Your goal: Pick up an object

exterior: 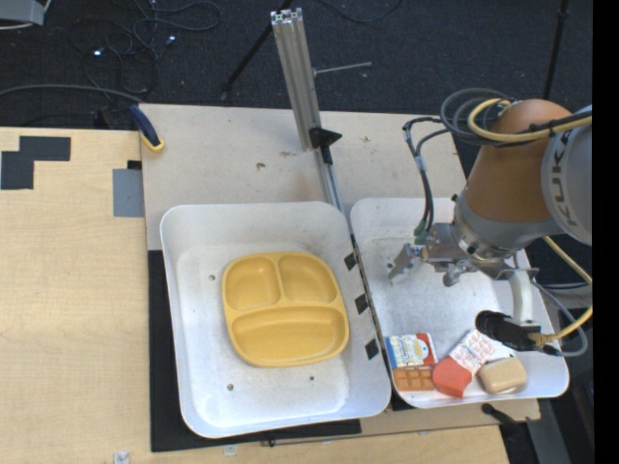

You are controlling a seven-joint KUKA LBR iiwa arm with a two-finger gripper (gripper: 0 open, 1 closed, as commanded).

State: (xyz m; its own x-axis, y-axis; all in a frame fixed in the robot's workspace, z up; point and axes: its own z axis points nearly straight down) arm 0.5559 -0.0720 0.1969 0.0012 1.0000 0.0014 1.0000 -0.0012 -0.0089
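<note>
The gripper (427,267) hangs over the right bin (372,222), near the middle of it. The big grey arm (527,177) with the orange part comes in from the right side and bends down to it. Two small metal fingers (398,265) stick out under the wrist, pointing toward the left and down. They look a little apart, with nothing between them. The gripper has hold of nothing.

The things to pick up all lie in the near corner of the right bin, down and to the right of the gripper, well apart from it. Closest to the gripper is a small box (409,349) with a red, white and blue picture on it. Just below the box lies a brown waffle (414,379). Next to the waffle, farther right, is a red block (451,377). A tan piece like a bread roll (502,375) sits just to the right of the red block, touching it. Behind those two lies a white packet (473,349) with red marks.

To the left of the gripper, in the left bin (193,394), lies a yellow plate (285,308) with three parts. It sits flat in the middle of that bin.

Far behind the gripper a metal post (298,75) stands up on the bench (222,153).
</note>
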